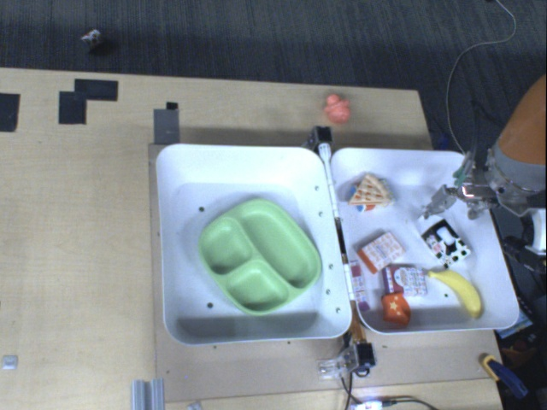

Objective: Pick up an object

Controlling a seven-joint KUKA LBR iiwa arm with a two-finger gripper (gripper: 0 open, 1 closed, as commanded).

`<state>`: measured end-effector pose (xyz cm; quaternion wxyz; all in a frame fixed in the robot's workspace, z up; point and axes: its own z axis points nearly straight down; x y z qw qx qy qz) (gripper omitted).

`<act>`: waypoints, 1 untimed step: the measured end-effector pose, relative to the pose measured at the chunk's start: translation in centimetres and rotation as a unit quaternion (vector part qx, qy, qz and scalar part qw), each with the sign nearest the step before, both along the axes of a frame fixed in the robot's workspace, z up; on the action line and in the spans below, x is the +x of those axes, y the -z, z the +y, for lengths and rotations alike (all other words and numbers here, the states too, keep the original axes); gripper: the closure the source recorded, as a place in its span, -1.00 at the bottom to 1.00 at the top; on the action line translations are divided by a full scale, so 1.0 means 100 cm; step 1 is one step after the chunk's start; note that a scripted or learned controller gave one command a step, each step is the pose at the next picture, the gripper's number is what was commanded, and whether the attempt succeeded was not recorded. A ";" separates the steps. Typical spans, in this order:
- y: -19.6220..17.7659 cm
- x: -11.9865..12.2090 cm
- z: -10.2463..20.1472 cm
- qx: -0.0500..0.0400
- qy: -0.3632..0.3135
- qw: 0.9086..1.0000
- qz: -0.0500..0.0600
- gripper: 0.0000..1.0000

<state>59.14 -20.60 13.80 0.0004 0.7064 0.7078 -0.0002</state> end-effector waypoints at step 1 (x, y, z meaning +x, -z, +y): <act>0.052 0.011 0.030 0.000 -0.002 1.000 -0.002 -1.00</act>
